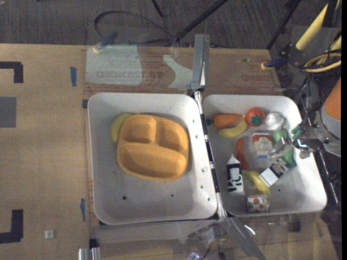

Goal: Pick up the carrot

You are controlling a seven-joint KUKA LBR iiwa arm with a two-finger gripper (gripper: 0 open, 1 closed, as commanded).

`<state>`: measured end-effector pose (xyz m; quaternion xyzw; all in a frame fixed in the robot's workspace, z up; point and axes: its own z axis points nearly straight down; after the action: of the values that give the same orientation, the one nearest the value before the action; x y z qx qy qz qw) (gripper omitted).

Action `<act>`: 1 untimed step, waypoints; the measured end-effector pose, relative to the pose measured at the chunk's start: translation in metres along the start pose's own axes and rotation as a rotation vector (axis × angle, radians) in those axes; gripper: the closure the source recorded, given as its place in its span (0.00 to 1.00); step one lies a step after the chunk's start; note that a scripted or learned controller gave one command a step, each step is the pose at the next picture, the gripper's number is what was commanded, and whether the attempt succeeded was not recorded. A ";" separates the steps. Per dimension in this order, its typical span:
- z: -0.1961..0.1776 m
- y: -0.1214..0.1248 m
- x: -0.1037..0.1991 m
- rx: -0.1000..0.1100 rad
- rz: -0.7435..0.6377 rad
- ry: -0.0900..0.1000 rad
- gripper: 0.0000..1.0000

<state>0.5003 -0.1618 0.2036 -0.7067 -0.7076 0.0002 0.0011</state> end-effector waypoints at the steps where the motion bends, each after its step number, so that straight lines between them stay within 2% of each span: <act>1: 0.091 -0.010 0.021 -0.028 -0.318 -0.014 0.00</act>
<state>0.4902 -0.1408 0.1124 -0.5856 -0.8105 -0.0048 -0.0138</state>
